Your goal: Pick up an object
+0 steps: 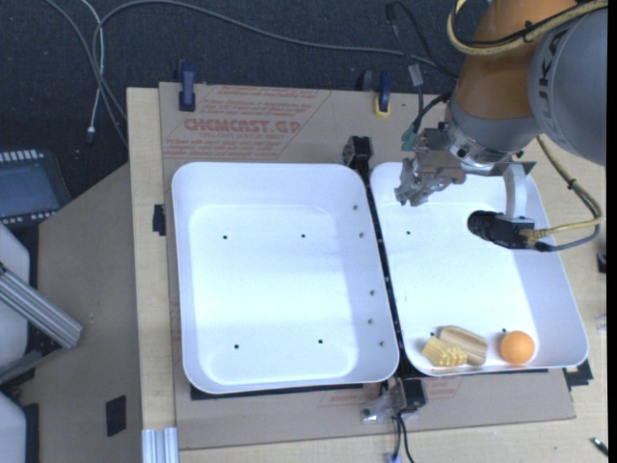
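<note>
The orange ball point(518, 346) lies well apart from the seemingly empty pincer point(416, 193).

A robotics lab: clamped board point(241, 123) at twelve o'clock, twin white bins point(280, 186), loose cables point(67, 8) at eleven.

Two white bins, the left bin point(193, 287) and the right bin point(549, 302), sit touching on the brown worktop point(149, 287). Blue clamps point(186, 83) grip its far edge. Cables point(58, 17) trail beyond.
</note>
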You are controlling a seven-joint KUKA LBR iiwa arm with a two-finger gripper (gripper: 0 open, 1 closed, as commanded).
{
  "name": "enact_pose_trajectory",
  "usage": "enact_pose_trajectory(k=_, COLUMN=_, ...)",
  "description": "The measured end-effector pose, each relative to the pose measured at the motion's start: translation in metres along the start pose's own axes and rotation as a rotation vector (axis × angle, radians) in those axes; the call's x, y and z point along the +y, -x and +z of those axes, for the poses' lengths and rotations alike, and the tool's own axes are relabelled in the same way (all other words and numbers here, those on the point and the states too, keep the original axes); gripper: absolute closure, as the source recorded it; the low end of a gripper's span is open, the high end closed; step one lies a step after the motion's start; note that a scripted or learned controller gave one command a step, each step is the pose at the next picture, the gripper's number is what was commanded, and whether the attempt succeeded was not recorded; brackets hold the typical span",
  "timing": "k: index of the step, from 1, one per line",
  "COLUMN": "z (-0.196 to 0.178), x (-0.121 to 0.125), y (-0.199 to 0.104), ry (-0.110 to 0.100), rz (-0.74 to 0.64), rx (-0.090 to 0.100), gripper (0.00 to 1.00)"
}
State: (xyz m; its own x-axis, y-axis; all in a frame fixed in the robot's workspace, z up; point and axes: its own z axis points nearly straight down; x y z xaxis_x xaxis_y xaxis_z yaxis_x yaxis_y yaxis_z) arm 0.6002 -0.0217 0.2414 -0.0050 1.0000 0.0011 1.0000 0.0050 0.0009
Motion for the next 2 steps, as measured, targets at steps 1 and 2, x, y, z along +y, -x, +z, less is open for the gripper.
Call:
enact_pose_trajectory(k=1, z=-0.001, x=-0.005, y=-0.048, ry=-0.001, rz=0.001, rx=0.0, gripper=1.0)
enact_pose_trajectory(k=2, z=0.012, x=-0.001, y=-0.09, ry=-0.002, rz=0.002, rx=-0.001, gripper=1.0)
